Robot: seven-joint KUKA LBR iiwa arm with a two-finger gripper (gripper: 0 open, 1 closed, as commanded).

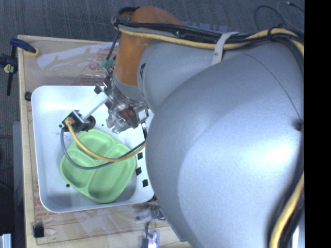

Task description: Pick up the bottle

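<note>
Camera view from above caught our arm low over the left bin [41, 138], gripper [121, 119] beside a green dish [101, 177]. We could not tell its state. We made out no bottle, so the pick looked undone.

From my console I see a white bin [41, 138] sitting on the wooden bench [57, 56], close to the bench's left edge. Inside it lies a light green divided plate [98, 174], with several shallow compartments, resting toward the bin's near edge and lower half. A sheet of clear plastic film [77, 66] is spread over the bench top beyond the bin's far edge. A blue clamp [23, 46] grips the bench's far-left corner. Dark grey carpet [62, 9] surrounds the bench.
</note>
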